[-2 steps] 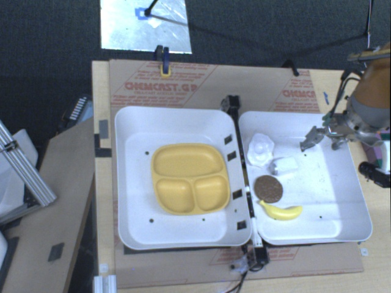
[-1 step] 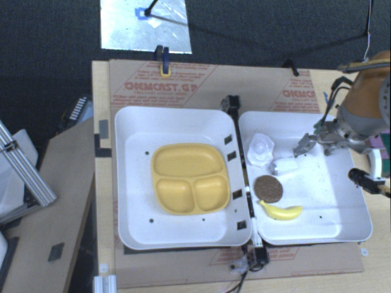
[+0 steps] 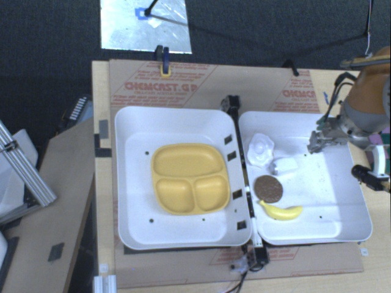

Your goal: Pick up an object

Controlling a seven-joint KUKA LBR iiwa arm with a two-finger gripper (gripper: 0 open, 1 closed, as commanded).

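Both bins are white: the left bin point(image 3: 131, 163) carries a pale yellow divided plate point(image 3: 188, 178); the right bin point(image 3: 342, 212) carries a yellow banana point(image 3: 281, 212), a speckled brown disc point(image 3: 268, 188) and two white items point(image 3: 261, 148). The bench board point(image 3: 201, 84) is tan with red lettering. The arm point(image 3: 369, 93) shows orange above grey.

We count two white bins point(image 3: 177, 118), one yellow divided plate point(image 3: 187, 177) at 9 o'clock; at 3 o'clock one banana point(image 3: 281, 211), one brown round cookie point(image 3: 268, 188), two white items point(image 3: 261, 148).
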